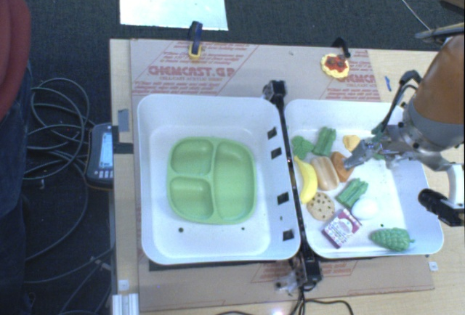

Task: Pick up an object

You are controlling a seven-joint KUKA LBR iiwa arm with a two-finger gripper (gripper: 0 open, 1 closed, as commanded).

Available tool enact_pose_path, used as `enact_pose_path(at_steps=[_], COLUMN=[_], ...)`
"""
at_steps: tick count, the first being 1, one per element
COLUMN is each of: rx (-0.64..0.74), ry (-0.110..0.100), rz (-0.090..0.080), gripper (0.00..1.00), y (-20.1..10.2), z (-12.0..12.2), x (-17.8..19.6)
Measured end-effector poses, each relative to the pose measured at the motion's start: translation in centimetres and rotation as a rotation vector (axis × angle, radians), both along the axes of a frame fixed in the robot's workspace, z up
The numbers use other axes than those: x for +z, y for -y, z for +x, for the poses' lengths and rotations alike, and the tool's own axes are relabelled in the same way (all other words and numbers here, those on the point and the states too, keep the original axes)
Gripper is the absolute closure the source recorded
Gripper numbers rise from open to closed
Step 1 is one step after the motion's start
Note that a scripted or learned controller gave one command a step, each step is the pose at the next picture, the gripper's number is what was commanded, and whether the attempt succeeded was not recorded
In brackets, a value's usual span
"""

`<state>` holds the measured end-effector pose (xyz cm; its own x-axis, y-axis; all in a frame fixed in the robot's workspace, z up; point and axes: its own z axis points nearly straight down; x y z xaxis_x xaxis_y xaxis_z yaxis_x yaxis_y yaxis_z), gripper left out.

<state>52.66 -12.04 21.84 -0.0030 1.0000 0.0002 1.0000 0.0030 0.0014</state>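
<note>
The right bin [418, 186] holds several toy foods: a green pickle [325, 139], a yellow chip [352, 141], a hot dog bun [325, 173], an orange piece [340, 165], a banana [306, 180], a cookie [320, 206], green beans [352, 192], a white egg [365, 208], a maroon packet [340, 228] and a knobbly green piece [390, 237]. My gripper [361, 154] hangs low over the bin's middle, just right of the orange piece and below the yellow chip. I see nothing held in it.
The left bin [156, 117] holds a green divided plate [212, 179]. A small toy pizza [336, 65] lies on the cardboard behind the right bin. The arm's grey body [436, 125] covers the right bin's far right side. A black divider [287, 176] runs between the bins.
</note>
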Motion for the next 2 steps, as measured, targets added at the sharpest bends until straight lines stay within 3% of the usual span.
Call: enact_pose_path(at_steps=[1, 2], rx=[-0.001, 0.000], ry=[0.001, 0.004], rz=[0.001, 0.000], gripper=[0.00, 1.00], y=[0.8, 0.9], z=[5.2, 5.3], x=[-13.3, -11.6])
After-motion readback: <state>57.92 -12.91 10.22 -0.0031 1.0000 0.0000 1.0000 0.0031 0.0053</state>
